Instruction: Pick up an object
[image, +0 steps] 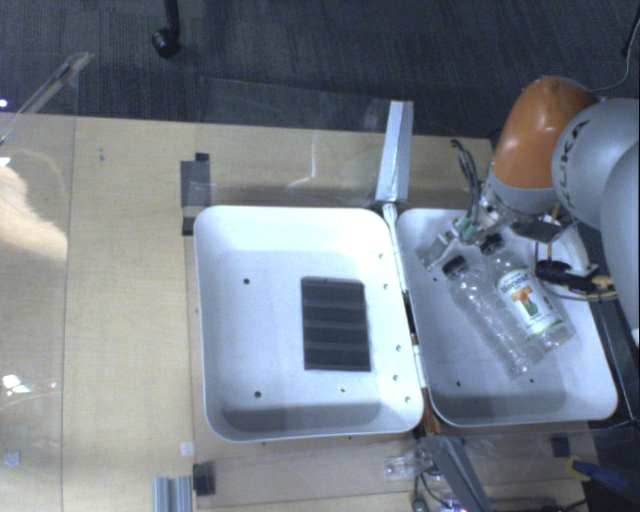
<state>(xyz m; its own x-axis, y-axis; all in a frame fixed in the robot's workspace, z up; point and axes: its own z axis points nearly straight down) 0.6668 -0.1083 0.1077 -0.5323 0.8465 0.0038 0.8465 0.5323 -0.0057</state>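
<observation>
Dark ridged pad (335, 323) lies mid left bin (230, 400). Clear bottle (510, 305) lies slantwise in right bin (590, 400). Tool (462, 240) sits at bottle's cap end, maybe touching; can't tell if its jaws are apart.

Grey arm (610, 150), orange band (535, 115), black cables near wrist

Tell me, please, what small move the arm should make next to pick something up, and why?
Probably ease the gripper down and slightly toward the clear plastic bottle. The gripper sits at the upper left corner of the right bin, beside the bottle's cap end rather than around it, and the bottle lies on its side on the bin floor.
</observation>
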